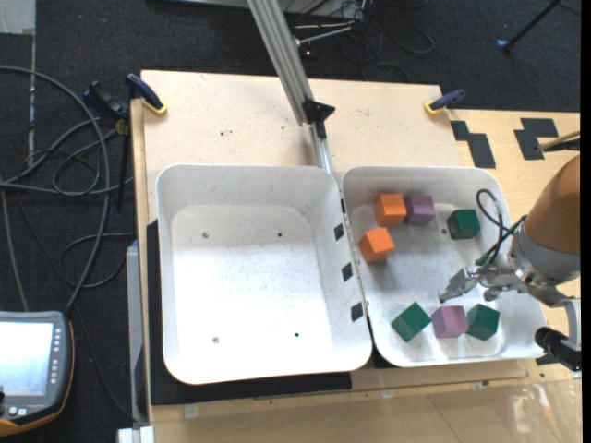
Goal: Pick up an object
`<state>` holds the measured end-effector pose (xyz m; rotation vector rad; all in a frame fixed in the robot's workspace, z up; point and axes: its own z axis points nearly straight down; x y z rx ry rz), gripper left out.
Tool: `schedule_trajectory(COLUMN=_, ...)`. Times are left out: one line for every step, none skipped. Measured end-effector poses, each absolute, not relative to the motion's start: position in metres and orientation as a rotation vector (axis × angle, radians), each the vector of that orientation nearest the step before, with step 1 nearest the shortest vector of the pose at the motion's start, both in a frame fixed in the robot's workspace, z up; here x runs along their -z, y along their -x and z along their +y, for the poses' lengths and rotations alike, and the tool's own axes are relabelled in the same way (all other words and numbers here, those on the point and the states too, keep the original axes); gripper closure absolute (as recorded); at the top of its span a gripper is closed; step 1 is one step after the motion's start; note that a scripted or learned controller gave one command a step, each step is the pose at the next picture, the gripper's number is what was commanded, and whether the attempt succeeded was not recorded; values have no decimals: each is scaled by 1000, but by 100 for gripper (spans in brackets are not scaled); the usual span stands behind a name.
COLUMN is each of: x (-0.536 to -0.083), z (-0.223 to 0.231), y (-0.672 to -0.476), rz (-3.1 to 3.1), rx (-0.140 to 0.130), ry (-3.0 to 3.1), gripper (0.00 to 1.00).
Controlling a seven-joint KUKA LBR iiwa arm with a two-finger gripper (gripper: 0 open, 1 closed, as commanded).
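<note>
The right bin point(365, 185) holds several small blocks. Two orange blocks point(391, 209) point(377, 244) lie toward its far left, with a purple block point(420, 209) beside the upper one. A green block point(463, 222) sits at the far right. Along the near side lie a green block point(411, 321), a purple block point(450, 321) and another green block point(483, 321). My gripper point(464, 286) hangs over the bin's right part, just above the near purple and green blocks. Nothing shows between its fingers.
The left bin point(175, 247) stands beside the right one. A slanted metal pole point(286, 53) runs from the top down to the bins' shared wall. A pendant with a screen point(28, 367) lies at the lower left. Cables cover the floor at left.
</note>
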<state>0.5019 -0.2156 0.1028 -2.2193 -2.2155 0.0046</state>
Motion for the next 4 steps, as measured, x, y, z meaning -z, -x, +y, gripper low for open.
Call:
schedule_trajectory(x=-116, z=-216, y=-505, rz=-2223, rx=1, ry=2223, gripper=100)
schedule_trajectory(x=-179, z=-212, y=-506, rz=-2230, rx=5, ry=2223, gripper=100)
schedule_trajectory(x=-206, z=-213, y=-508, rz=-2229, rx=3, ry=2222, gripper=100)
schedule_trajectory(x=-218, z=-160, y=-519, rz=-2233, rx=4, ry=2214, gripper=100)
